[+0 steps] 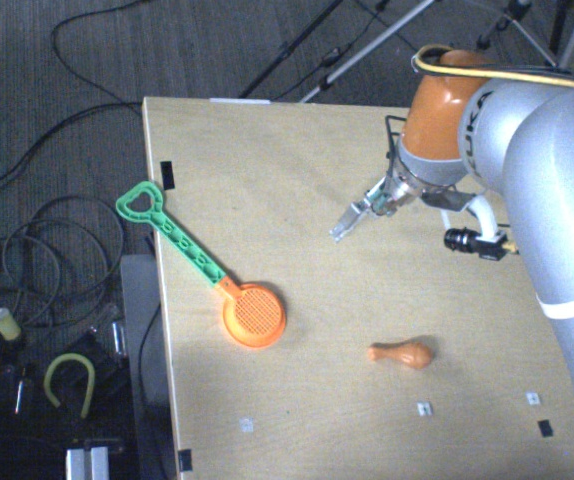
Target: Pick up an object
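The small orange drumstick-shaped toy [403,353] lies on the table [267,158] well right of the orange-headed, green-handled strainer [207,268], probably light, rigid and best pinched across its narrow neck, while the gripper [352,220] hovers above it, empty, fingers seemingly near closed.

Grey arm [537,178] reaches in from right, orange band above wrist; gripper [345,230] angled down-left, tips close together, nothing between them.
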Available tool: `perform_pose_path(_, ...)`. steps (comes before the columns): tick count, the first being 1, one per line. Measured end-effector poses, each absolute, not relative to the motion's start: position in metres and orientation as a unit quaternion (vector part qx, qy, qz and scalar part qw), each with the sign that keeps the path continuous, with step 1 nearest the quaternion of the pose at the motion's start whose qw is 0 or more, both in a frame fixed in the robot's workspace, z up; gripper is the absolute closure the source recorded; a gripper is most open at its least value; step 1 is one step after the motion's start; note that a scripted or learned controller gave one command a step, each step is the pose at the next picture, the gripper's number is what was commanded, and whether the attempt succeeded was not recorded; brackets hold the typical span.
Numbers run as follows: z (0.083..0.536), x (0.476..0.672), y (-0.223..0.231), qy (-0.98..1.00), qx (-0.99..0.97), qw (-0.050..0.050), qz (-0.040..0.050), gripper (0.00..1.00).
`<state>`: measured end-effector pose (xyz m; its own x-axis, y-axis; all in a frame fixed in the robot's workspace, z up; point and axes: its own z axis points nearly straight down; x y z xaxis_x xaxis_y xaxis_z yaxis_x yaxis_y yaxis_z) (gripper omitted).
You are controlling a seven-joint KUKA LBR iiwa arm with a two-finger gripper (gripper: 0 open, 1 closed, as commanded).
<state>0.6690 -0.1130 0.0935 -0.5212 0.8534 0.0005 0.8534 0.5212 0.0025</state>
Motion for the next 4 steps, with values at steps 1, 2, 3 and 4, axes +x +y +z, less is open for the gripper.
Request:
perform_pose_path(1, 0.103, 0.669, -0.112, 0.872, 0.490, 0.001, 0.0023, 1.00)
perform_pose_path(2, 0.103, 0.669, -0.112, 0.872, 0.490, 0.001, 0.0023, 0.00)
perform_pose_path(3, 0.103, 0.669, -0.112, 0.872, 0.490, 0.001, 0.0023, 0.00)
perform_pose_path(4, 0.086, 0.668, -0.111, 0.723, 0.691, 0.000, -0.0013, 0.00)
